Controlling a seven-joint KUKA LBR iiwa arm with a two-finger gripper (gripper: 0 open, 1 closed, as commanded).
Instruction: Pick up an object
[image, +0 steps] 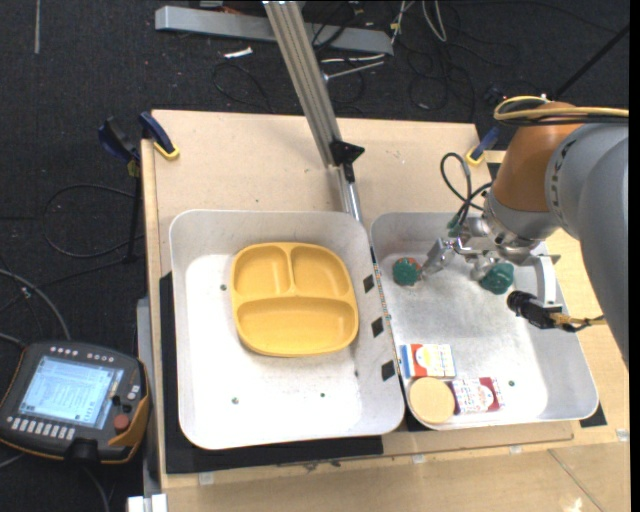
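My gripper hangs low over the back of the right bin, open, its two fingers splayed apart with nothing between them. A green ball-like object lies just left of the left fingertip. A teal object sits by the right fingertip, partly hidden by it. Nearer the front lie a small white carton, a tan round disc and a red and white box.
A yellow divided plate lies in the left bin. A metal pole slants down to the ridge between the bins. A teach pendant rests on the floor at the left. Cables trail by the wrist.
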